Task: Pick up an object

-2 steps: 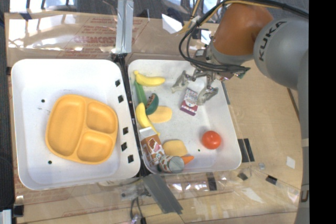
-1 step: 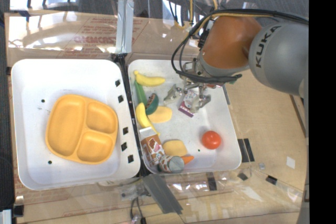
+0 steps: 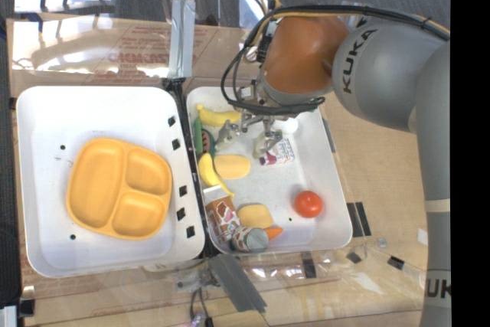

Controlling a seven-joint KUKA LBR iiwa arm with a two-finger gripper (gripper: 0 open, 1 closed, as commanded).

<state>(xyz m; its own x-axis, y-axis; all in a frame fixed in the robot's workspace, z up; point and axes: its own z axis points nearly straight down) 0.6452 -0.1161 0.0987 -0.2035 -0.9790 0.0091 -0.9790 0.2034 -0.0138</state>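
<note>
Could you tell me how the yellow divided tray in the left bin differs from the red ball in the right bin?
The tray is yellow, while the ball is red. The tray is flat, broad and split into three compartments; the ball is small and round. The tray lies alone in the left bin, whereas the ball shares the right bin with several other items, below the gripper. Both rest on a white bin floor.

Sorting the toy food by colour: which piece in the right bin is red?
The round tomato, alone near the bin's right wall; the other pieces are mostly yellow or orange.
</note>
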